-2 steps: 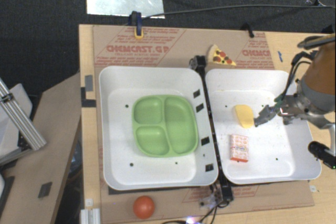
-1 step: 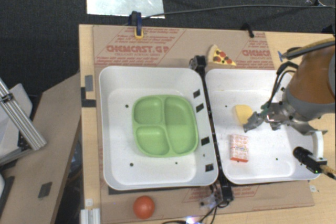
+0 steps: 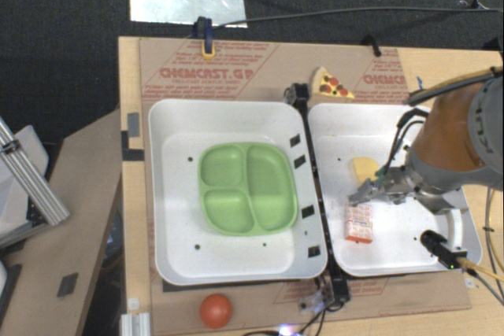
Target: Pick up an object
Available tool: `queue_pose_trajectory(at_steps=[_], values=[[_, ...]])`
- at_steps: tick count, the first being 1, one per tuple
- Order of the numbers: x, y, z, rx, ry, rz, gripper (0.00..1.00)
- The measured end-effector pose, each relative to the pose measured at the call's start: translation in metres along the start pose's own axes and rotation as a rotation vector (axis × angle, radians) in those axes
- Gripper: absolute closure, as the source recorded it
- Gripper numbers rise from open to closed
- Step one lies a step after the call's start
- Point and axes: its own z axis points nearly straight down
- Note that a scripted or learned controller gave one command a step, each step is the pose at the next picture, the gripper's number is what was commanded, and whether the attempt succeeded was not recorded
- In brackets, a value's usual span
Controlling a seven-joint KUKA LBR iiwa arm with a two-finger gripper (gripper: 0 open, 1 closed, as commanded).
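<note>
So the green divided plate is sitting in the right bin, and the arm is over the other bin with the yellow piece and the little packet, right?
Not quite. The camera view shows the green divided plate in the left bin. The arm is over the right bin, where the yellow piece and the little packet lie.
</note>
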Motion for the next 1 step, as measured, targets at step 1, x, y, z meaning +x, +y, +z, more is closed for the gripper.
queue_pose_trajectory(at_steps=[1], values=[[0.0000,0.0038,0.0029,-0.004,0.001,-0.001,0.00]])
